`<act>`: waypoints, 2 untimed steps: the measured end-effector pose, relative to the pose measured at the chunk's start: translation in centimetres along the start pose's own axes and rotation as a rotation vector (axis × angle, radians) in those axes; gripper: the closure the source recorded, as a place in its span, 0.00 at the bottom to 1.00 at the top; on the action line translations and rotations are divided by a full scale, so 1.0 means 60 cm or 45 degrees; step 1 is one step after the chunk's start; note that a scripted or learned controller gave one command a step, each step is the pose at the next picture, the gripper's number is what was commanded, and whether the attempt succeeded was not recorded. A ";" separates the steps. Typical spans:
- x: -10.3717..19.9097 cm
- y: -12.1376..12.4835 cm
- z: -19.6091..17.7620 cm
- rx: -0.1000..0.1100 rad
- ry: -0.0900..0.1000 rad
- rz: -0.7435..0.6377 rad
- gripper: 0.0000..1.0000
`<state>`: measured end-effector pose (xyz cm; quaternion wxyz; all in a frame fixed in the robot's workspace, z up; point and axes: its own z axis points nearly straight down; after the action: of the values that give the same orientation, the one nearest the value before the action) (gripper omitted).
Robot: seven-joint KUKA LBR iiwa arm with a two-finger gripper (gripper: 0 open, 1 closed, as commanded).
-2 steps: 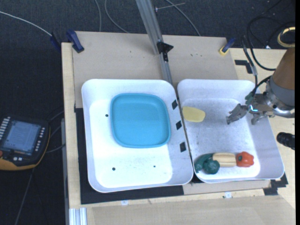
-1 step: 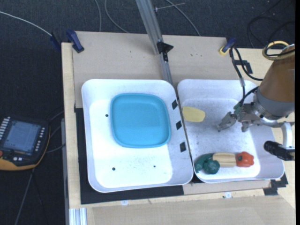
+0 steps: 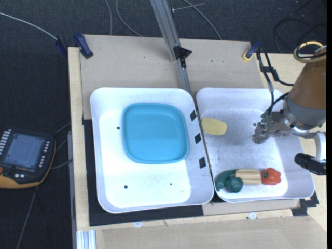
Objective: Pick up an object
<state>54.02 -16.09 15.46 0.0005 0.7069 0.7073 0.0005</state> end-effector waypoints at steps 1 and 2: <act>-0.015 -0.005 -0.082 -0.004 -0.002 0.001 1.00; -0.015 -0.004 -0.084 0.001 0.000 0.000 1.00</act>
<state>53.75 -17.00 20.49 0.0003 0.7070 0.7072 0.0003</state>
